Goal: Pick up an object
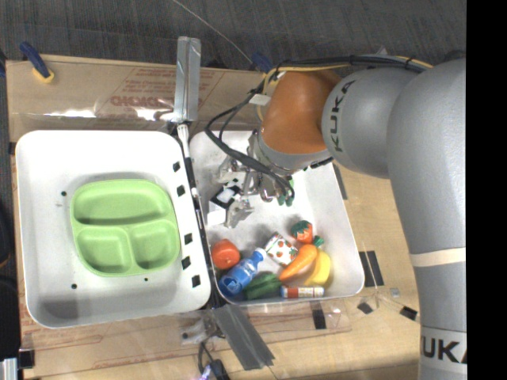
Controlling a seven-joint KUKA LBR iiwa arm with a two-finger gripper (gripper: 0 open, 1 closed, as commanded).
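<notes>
While the gripper (238,200) hangs low at the right bin's (341,212) left wall, grip state unreadable, it seems mid-approach and must next descend onto a toy.

Grey arm (396,117) reaches in from right, wrist bent down, gripper (238,192) lowered.

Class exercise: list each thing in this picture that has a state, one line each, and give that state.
Green three-compartment plastic tray: lying flat in the left white bin, nothing in it.
Blue plastic bottle: lying on its side in the right white bin.
Orange toy carrot: lying down, leaning on the yellow toy banana.
</notes>
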